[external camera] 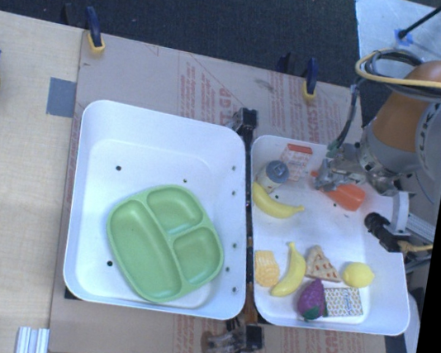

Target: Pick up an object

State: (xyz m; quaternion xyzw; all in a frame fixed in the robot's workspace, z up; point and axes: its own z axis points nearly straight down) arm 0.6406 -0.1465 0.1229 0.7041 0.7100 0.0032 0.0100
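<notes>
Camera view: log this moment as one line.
arm: over right bin far end | pincer: beside orange item, hold unconfirmed | left bin: green tray | task: not done

A: Left bin [92, 192]?
B: Green tray [164, 242], three compartments, lying flat.
A: Right bin [386, 312]?
B: Two bananas [276, 205], lemon [357, 275], purple fruit [311, 299], carton [296, 158]. Hand [334, 175] at the far edge, just beside an orange piece [348, 196]. Grip unclear.

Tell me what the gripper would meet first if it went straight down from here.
Probably the orange piece, just beneath the gripper in the right bin. Depth is hard to judge from this slant; it might land on bin floor instead.
</notes>
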